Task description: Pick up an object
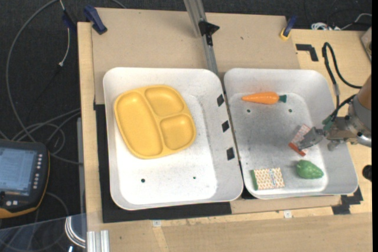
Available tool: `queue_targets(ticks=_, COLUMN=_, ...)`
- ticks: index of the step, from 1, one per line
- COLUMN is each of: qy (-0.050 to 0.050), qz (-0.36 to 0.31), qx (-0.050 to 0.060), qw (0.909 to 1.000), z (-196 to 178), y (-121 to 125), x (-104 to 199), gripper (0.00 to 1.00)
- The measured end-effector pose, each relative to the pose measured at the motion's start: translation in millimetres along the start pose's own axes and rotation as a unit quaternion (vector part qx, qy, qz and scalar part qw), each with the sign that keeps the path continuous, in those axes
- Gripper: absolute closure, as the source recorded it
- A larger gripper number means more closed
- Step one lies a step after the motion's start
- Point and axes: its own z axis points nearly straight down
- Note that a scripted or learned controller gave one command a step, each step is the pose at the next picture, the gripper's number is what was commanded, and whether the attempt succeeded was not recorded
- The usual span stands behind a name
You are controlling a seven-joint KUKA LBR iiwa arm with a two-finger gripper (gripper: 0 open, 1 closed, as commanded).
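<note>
1. Camera view, desk (177, 26): two white bins lie side by side; the left bin (177, 186) holds a yellow divided plate (155, 121).
2. Right bin (260, 138): a carrot (260, 98) at the far side, a green lump (309, 170) and a patterned packet (267, 177) near the front.
3. Claw (302, 143): low over the right bin, above the green lump, touching a small red piece (297, 149); its grip cannot be told.
</note>
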Motion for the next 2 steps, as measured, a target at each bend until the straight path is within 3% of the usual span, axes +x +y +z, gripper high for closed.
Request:
queue_targets(ticks=1, qy=0.0, qz=0.0, qx=-0.001, qw=1.0, z=43.5, y=-1.0, x=-3.8, gripper=0.0)
queue_targets(ticks=2, qy=-0.001, qz=0.0, qx=-0.002, qw=1.0, z=62.0, y=-1.4, x=-3.2, gripper=0.0)
